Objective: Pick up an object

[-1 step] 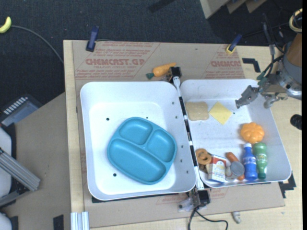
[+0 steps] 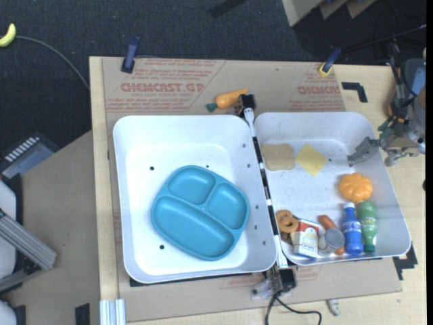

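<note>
Here the gripper (image 2: pixel 365 152) hangs over the right bin's (image 2: pixel 304 119) far right side, near the rim, with nothing seen in its grasp. Whether the claw is released or clenched I cannot tell; it reads as a grey wedge against the white floor.

No one object is set by the task. The closest candidate is the orange ball (image 2: pixel 356 187), just below the gripper in the view and standing apart from its neighbours. The yellow square (image 2: pixel 312 160) and the tan slice (image 2: pixel 278 156) lie flat toward the bin's middle and would likely be hard to get under. The blue bottle (image 2: pixel 350 230) and green bottle (image 2: pixel 367 225) lie side by side, touching, in the crowded near corner.

To do the step well, I would centre over the ball, come straight down, and close across its widest part; its round sides could slip out of a pinch taken off-centre. The bin wall close by leaves little room on that side.

Most of the arm (image 2: pixel 408 117) is cut off by the frame. The small things by the bottles overlap and are hard to name. The left bin (image 2: pixel 169 134) holds a blue plate (image 2: pixel 199 212).
</note>
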Controlling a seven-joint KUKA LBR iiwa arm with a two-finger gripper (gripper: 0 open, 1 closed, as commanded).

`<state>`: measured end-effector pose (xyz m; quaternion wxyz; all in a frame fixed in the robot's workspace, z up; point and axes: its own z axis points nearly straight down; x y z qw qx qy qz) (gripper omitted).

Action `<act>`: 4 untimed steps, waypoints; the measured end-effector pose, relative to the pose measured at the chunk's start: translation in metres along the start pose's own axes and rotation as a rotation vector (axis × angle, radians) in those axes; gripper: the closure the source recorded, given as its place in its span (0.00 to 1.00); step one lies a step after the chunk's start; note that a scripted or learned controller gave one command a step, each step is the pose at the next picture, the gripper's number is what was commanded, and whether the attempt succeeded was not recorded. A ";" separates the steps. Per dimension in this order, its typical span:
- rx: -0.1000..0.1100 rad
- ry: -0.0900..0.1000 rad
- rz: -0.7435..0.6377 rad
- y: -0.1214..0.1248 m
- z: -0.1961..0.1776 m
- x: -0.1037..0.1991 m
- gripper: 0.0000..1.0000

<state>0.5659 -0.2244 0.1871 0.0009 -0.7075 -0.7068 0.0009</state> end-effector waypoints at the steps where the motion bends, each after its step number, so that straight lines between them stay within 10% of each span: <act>1: -0.003 0.000 -0.001 -0.025 0.103 0.015 0.00; 2: -0.006 -0.001 0.000 -0.024 0.092 0.014 1.00; 3: -0.009 0.000 -0.003 0.011 0.102 0.073 1.00; 4: -0.004 0.001 -0.003 0.018 0.002 0.164 1.00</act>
